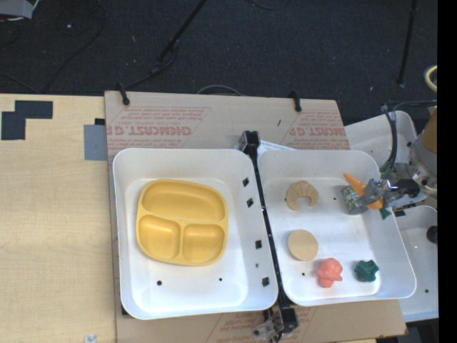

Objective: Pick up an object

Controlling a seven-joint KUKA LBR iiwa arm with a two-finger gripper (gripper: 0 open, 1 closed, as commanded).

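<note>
Reaching over right bin's [400, 263] edge, tool [365, 195] — grip unclear — near carrot [353, 181], croissant [302, 194] well apart

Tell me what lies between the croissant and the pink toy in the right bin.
A flat round tan disc lies between the croissant and the pink toy in the camera view, apart from both.

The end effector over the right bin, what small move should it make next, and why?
Probably a short lift straight up. The end effector sits low at the right bin's far right side, right at a small orange and green object. Whether it grips the object is unclear, and a small rise would show it.
</note>
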